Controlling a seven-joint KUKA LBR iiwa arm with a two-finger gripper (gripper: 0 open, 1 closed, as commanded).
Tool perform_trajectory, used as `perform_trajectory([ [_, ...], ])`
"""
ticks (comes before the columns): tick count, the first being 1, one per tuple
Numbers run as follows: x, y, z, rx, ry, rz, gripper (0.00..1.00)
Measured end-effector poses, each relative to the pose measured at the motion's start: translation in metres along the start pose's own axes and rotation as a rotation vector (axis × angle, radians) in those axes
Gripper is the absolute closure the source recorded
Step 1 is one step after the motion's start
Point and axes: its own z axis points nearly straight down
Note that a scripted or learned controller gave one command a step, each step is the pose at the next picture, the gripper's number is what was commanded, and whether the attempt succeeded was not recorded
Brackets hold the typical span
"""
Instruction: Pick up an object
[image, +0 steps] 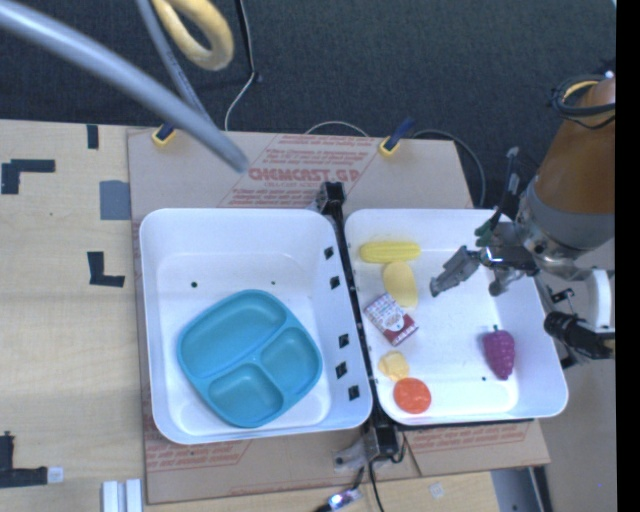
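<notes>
Two bins: white, side by side on the bench, left bin (160, 300) and right bin (540, 395).
Left bin: blue divided plate (250, 357), lying flat.
Right bin, left part: yellow corn (389, 251), yellow piece (400, 283) just below it, red-and-white packet (389, 316), small yellow item (393, 364), orange ball (412, 396).
Right bin, right part: purple grapes (500, 353), apart from the rest.
Gripper (478, 268): fingers spread open above the right bin, holding nothing, touching nothing, between the corn and the grapes.

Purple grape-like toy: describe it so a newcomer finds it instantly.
Look in the right-hand shallow white bin, near its right wall. The purple, bumpy, grape-like plastic toy lies there alone, apart from the yellow pieces and the orange round toy. It is the bin's one purple item.
</notes>
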Motion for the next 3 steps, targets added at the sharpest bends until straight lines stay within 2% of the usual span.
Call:
perform_trajectory([
  [1, 0.000, 0.002, -0.006, -0.013, -0.002, -0.003, 0.00],
  [3, 0.004, 0.007, 0.117, -0.005, -0.001, -0.002, 0.00],
])
